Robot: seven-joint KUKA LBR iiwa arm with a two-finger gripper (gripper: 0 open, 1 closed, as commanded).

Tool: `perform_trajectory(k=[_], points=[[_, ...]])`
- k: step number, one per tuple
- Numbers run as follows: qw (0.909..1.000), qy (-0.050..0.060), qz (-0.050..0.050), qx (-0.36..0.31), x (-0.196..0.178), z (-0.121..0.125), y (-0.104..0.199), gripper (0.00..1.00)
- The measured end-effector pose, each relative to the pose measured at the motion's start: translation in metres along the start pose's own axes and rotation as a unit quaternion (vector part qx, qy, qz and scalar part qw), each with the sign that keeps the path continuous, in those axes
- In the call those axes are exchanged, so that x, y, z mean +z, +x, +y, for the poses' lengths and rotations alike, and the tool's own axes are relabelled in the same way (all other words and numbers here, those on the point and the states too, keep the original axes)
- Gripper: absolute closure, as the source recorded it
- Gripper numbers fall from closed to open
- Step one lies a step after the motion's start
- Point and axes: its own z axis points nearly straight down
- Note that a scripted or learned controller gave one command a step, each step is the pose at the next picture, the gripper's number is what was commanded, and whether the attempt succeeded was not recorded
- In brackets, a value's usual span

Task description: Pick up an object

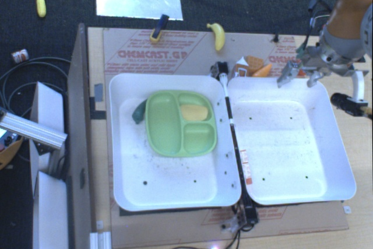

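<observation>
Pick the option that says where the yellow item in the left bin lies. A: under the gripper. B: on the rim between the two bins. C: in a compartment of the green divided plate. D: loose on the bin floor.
C: the yellow item lies in the upper right compartment of the green divided plate, inside the left bin.

Red print reads "CHEMCAST GP" on the brown protective sheet [175, 46] behind the left bin [125, 143]; the same red lettering repeats behind the right bin [335, 143], partly hidden and unreadable.
</observation>
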Motion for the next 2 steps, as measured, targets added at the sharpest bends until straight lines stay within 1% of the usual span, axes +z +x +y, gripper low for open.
perform_trajectory(k=[1,2], points=[[1.0000,0.003,0.002,-0.003,0.135,0.005,0.058,0.00],[1.0000,-0.001,0.000,0.001,0.126,0.012,0.032,0.00]])
